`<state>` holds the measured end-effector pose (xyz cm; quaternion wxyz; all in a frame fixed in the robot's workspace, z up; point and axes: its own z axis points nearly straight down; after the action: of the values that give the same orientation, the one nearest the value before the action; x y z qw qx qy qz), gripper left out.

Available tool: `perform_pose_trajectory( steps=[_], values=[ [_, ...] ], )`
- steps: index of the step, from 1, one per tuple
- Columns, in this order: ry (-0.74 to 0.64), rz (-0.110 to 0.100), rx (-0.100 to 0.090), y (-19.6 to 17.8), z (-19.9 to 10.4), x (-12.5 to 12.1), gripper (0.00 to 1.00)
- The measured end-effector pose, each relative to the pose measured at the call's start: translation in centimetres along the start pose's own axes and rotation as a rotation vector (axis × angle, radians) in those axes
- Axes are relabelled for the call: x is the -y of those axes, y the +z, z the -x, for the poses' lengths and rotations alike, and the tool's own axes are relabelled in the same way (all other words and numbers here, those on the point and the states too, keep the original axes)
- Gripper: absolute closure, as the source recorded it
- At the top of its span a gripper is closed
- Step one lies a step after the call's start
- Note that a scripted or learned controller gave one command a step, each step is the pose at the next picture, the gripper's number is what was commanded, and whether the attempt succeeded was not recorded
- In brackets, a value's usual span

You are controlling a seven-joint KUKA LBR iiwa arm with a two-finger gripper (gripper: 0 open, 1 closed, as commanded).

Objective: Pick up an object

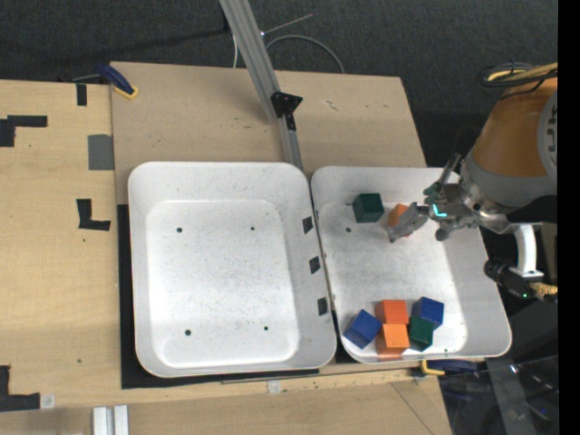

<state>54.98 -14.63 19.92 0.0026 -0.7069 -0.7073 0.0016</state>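
My gripper (pixel 423 229) hangs over the upper part of the right bin (pixel 471 279), with its two fingers spread apart and only the white bin floor between them. A small orange block (pixel 398 213) lies right against the outer side of the left fingertip (pixel 401 228), not between the fingers. A dark green block (pixel 367 207) sits a little further left. At the bin's near end a blue block (pixel 362 327), two orange blocks (pixel 393 324), a green block (pixel 420 333) and another blue block (pixel 430 311) are clustered together.
The left bin (pixel 227 270) stands beside the right one, their rims touching. A slanted metal pole (pixel 258 53) runs from the top down to the bins' shared corner. The grey-and-orange arm (pixel 521 143) comes in from the right.
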Motion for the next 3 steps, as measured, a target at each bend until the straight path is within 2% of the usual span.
perform_pose_trajectory(
  steps=[1, 2, 3],
  values=[
    [-0.001, 0.005, 0.001, -0.2, 0.0, -0.1, 0.0],
    [0.0, -0.002, 0.001, 6.2, 0.1, 0.2, 0.0],
    [-0.001, 0.002, 0.002, 11.0, 0.0, 0.3, 0.0]
  ],
)
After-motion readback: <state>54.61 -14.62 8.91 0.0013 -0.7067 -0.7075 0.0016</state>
